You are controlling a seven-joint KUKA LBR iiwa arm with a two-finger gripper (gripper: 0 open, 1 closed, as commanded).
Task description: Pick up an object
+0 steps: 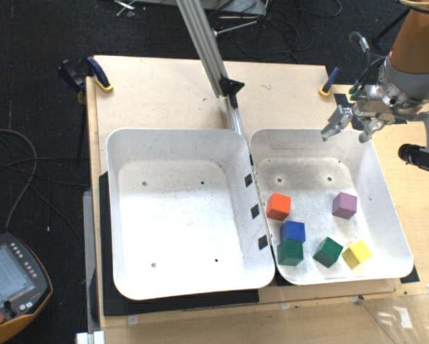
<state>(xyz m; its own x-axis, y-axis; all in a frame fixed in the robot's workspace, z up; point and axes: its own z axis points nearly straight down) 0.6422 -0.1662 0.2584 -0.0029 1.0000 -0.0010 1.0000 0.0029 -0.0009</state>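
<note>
Several small blocks lie in the right bin [386,192]: an orange cube [278,206], a purple cube [344,205], a blue cube [293,231], a dark green cube [290,252], a second green cube [328,251] and a yellow cube [357,254]. My gripper [349,126] hangs above the bin's far rim, well behind the blocks. Its two fingers are spread apart with nothing between them.
The left bin [128,192] sits beside the right one, the two meeting at a raised middle wall. A slanted metal pole [203,38] crosses the bench behind the bins. Clamps [99,76] hold the board's far corners. A teach pendant [10,285] lies at the lower left.
</note>
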